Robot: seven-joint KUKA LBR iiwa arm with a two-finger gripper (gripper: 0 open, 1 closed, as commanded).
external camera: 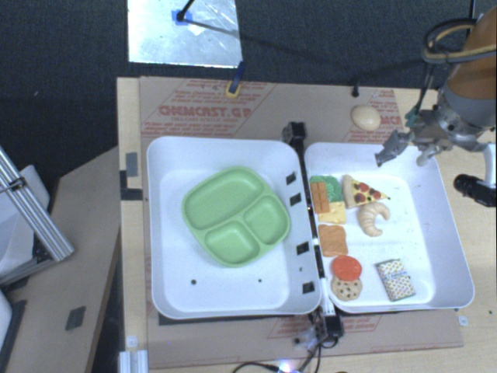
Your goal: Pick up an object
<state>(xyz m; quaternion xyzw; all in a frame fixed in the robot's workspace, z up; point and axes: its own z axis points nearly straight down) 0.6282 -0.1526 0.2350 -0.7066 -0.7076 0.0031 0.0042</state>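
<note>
Nearest the camera, along the front of the right bin, lie a chocolate-chip cookie, a red tomato slice just behind it, and a small patterned packet off to the side. Further back sit a slice of toast, then a croissant, a pizza slice, a yellow cheese square and a green leafy piece, all crowded toward the divider between the bins. Across in the left bin a green divided plate lies by itself. At the back, on the table beyond the bin rim, rests a pale egg-shaped item.

Over the far right corner of the right bin hangs the pincer, raised above the floor, its two fingers spread apart with nothing between them. No object is picked up yet, so the step in hand looks like choosing a target and descending.

To do it well, I would pick a piece with free space around it: the croissant or the packet seem better than the tightly packed pieces by the divider. Centre the fingers across the narrow width, come straight down, close only once low enough, then lift slowly
</note>
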